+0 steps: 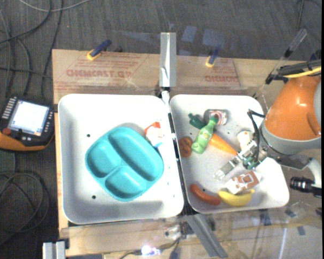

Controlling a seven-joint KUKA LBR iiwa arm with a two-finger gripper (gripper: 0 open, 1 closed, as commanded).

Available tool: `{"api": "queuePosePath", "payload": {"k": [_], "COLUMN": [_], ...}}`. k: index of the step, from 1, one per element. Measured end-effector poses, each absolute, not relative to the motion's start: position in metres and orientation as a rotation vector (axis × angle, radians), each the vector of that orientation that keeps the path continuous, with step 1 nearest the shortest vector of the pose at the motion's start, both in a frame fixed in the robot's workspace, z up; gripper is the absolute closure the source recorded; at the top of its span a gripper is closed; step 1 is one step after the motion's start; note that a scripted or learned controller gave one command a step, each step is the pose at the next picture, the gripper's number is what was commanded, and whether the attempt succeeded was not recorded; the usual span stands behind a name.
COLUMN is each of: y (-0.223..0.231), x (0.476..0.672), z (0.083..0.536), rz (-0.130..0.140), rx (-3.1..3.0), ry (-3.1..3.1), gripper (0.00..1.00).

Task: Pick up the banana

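Note:
The yellow banana (236, 197) lies at the front edge of the right bin (270, 198), curved side down. A small red and white carton (243, 181) touches it from behind, and a red sausage (204, 194) lies to its left. My gripper (230, 168) hangs over the right bin's middle, a short way behind and above the banana, with its metal tip pointing left. Nothing shows held in it. The grey arm with its orange band (292, 111) comes in from the right.
The right bin also holds a green bottle (204, 135), a carrot (222, 143), a can (217, 116), a brown item (185, 146) and a white piece (244, 137). In the left bin (75, 117) are a teal divided plate (125, 162) and a small red and white item (155, 134).

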State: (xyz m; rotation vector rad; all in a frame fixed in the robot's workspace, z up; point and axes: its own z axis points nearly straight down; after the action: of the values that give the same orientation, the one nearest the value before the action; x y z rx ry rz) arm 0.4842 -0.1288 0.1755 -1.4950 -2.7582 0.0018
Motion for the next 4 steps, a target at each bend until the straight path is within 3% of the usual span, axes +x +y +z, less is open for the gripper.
{"api": "queuePosePath", "payload": {"k": [1, 2, 3, 4], "y": [-0.114, -0.121, -0.119, -0.077], "x": [0.485, 0.483, 0.484, 0.484], "z": [0.215, 0.114, 0.093, 0.181], "rz": [0.001, 0.0, -0.002, 0.008], "rx": [-1.447, -1.091, -1.429, -2.013], "ry": [-2.785, -2.939, -2.795, -2.407], "gripper": [0.0, 0.0, 0.0, 0.0]}}
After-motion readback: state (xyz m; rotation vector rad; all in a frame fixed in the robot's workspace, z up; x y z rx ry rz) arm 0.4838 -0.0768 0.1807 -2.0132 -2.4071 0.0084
